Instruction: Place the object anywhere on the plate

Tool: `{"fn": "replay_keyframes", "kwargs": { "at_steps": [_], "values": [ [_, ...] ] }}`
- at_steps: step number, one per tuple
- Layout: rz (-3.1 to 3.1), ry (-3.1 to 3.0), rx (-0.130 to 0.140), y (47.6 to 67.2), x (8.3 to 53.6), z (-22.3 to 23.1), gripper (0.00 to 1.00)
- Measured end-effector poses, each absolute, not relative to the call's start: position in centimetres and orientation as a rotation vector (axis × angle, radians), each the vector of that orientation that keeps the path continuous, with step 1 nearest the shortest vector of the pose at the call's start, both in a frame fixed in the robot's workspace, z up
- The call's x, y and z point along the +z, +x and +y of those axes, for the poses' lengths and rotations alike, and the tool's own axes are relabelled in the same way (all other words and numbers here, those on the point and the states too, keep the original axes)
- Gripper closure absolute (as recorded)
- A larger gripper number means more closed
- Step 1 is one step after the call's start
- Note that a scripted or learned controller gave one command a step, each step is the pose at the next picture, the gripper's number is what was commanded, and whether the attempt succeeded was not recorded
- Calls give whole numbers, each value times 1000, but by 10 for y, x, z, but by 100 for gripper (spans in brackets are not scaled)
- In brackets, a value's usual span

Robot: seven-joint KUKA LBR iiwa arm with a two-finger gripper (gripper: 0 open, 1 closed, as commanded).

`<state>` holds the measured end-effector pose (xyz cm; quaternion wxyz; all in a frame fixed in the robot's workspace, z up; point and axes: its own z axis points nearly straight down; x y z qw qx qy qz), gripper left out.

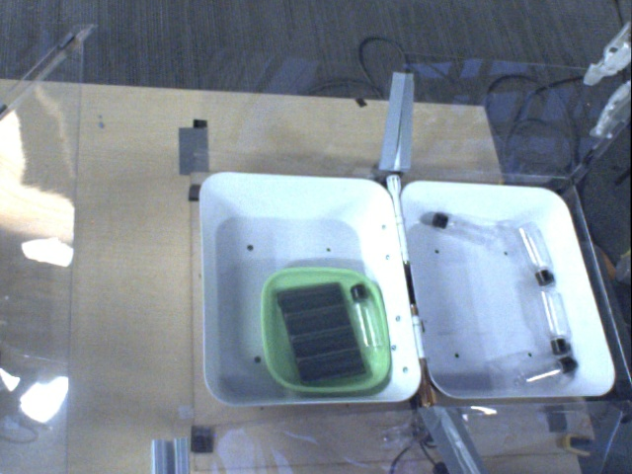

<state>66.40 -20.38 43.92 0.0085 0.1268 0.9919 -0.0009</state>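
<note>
I see the clear plastic tube with a black cap [367, 318] lying on the light green, rounded-square plastic plate [271, 326], along its right rim beside the plate's dark ridged insert [318, 334]. More capped clear tubes [540, 254] lie well right of the plate. I cannot tell the gripper's state.

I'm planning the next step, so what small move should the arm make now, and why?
Probably reach over the right bin toward the clear tube near its far left corner: it lies apart from the others, and the green plate sits in the left bin.
</note>
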Motion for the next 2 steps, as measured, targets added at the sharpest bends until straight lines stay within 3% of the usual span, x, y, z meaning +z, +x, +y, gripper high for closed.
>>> {"fn": "replay_keyframes", "kwargs": {
  "at_steps": [1,2],
  "values": [
    [3113,307,-3,622,439,-205,0],
    [3115,316,-2,660,347,-204,0]
  ]
}}
